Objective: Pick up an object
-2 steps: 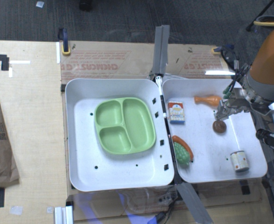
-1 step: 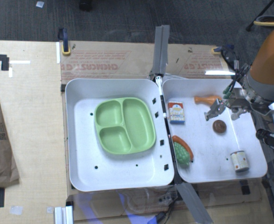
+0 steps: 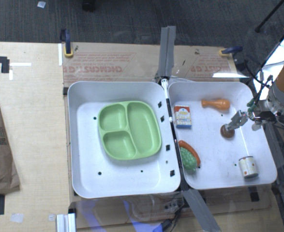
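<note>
Camera view: gripper [image 3: 234, 121] small, finger state unclear; arm [image 3: 282, 88] cut off right.

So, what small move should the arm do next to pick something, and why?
Probably lower the gripper straight down a little onto the small brown object. The gripper hangs at the right side of the right bin, and this object lies just beside and below its tip, closer than the orange piece or the small can.
</note>
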Tool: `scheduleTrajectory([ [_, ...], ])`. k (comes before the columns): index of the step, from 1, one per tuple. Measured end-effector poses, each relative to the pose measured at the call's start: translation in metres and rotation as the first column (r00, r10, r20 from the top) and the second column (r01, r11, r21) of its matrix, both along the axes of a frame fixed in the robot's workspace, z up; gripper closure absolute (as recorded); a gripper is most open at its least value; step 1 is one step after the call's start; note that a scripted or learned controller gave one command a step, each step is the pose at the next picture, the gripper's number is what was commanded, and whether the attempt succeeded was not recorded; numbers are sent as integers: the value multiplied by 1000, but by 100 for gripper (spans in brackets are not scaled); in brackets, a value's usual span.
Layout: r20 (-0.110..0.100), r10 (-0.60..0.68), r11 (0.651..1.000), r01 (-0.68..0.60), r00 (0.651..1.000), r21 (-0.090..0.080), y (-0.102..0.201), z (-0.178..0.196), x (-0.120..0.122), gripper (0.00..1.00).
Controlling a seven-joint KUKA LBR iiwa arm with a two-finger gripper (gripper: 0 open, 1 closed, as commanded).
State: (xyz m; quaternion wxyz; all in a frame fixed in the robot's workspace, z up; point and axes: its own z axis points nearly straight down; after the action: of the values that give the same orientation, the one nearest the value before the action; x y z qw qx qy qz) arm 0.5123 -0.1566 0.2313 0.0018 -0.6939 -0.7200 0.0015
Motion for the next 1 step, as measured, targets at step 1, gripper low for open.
scheduleTrajectory([
  [1,-1,-214,977,214,977,-1,-48,-65,29,0],
])
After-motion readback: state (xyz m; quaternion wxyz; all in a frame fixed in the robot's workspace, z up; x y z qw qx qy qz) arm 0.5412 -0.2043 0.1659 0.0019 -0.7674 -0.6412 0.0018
